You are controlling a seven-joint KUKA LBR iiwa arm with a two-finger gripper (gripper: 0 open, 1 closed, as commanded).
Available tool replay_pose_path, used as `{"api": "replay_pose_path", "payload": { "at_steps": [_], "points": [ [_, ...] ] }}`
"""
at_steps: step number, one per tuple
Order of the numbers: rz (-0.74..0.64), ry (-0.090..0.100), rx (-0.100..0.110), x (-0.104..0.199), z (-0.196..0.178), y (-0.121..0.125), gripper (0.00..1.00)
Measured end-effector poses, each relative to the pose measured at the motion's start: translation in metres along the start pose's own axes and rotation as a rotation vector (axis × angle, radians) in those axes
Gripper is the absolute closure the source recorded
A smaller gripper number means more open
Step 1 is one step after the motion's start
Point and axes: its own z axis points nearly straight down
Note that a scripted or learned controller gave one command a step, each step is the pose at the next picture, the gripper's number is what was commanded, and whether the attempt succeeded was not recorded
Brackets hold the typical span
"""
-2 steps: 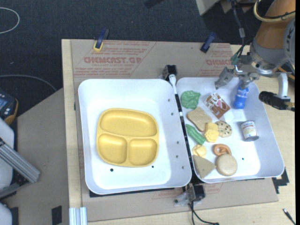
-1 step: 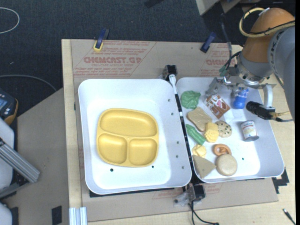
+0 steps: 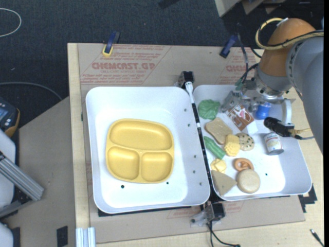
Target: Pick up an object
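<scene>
The tan wedge-shaped piece of toy food (image 3: 221, 181) lies nearest the camera, at the front of the right-hand shallow white bin (image 3: 293, 176), with a round beige bun-like piece (image 3: 248, 181) just to its right. Behind the bun sits a small orange-brown ring like a doughnut (image 3: 242, 164). Further back from the wedge come a pale yellow lump (image 3: 218, 164), a green pod-shaped piece (image 3: 214, 147), a yellow crinkled piece (image 3: 232, 145), a speckled cookie (image 3: 246, 142) and a tan slice like bread (image 3: 219, 130), with a green leafy piece (image 3: 208, 109) at the far end. A small silver can (image 3: 273, 143) stands to the right of the cookie.

The grey two-finger gripper (image 3: 240, 107) is down in the far part of this bin, behind the bread slice, just above a red-and-white packet (image 3: 241, 118). Whether it is released or clenched cannot be told, and nothing can be seen between its tips.

In the left-hand white bin (image 3: 97, 138) rests a yellow plastic plate with three compartments (image 3: 139, 150).

As I judge it, the pick is not yet done: every object lies on the bin floor. The closing and lifting remain, probably on the packet.
</scene>
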Motion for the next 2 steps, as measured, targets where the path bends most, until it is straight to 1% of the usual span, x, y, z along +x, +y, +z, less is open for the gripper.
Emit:
{"api": "replay_pose_path", "payload": {
  "at_steps": [1, 2],
  "points": [
    [0.0, -0.001, -0.005, 0.0, -0.013, 0.001, 1.0],
    [0.004, -0.003, -0.009, -0.002, -0.059, -0.005, 1.0]
  ]
}}
